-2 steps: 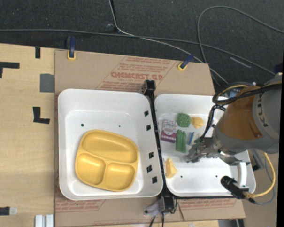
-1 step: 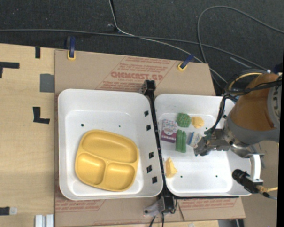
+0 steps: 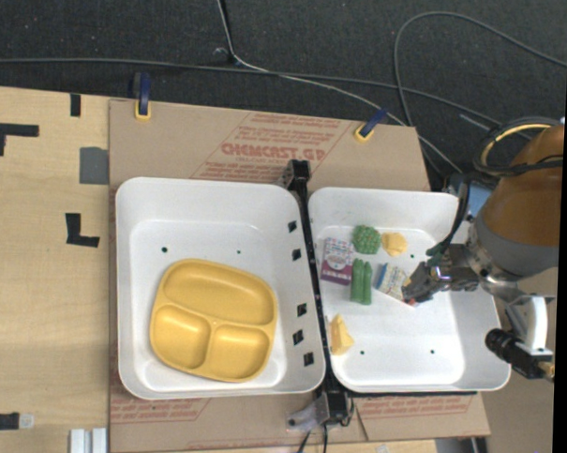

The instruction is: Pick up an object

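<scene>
Objects: small mixed items clustered in right bin [image 3: 446,369] — knobbly green ball [image 3: 366,238], green block [image 3: 361,282], yellow lump [image 3: 394,243], flat printed packet [image 3: 335,260]. Gripper [image 3: 418,286] low beside cluster. Left bin [image 3: 132,261]: glossy yellow three-compartment tray [image 3: 214,319].

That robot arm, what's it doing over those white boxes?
The robot arm is reaching into the right bin, trying to pick something up. Its end effector is low beside a small pile of items: a green block, a green bumpy toy and a little yellow piece. The left bin has a yellow divided tray.
</scene>
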Controlling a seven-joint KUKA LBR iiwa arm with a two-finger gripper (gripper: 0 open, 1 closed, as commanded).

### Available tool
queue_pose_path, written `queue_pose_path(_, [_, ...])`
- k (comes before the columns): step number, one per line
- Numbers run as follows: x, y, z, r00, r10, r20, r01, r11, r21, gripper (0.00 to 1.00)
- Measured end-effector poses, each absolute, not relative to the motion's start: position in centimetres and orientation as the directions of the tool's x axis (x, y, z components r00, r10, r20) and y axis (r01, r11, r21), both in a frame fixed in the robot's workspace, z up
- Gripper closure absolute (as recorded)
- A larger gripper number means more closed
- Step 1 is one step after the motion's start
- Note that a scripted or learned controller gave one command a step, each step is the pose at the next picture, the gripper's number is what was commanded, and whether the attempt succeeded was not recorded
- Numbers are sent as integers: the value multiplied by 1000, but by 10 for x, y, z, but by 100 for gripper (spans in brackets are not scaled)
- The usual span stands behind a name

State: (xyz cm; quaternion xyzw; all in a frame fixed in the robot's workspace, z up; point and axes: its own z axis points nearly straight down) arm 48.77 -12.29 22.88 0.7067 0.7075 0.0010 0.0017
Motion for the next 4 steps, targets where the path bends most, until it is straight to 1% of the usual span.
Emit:
queue_pose_path(1, [489, -123, 279, -1, 1000, -2, 1000, 1, 5, 100])
queue_pose_path(2, [501, -73, 264, -5, 1000, 1, 1000, 5, -2, 100])
queue_pose_path(4, [556, 9, 233, -5, 1000, 0, 1000, 5, -1, 100])
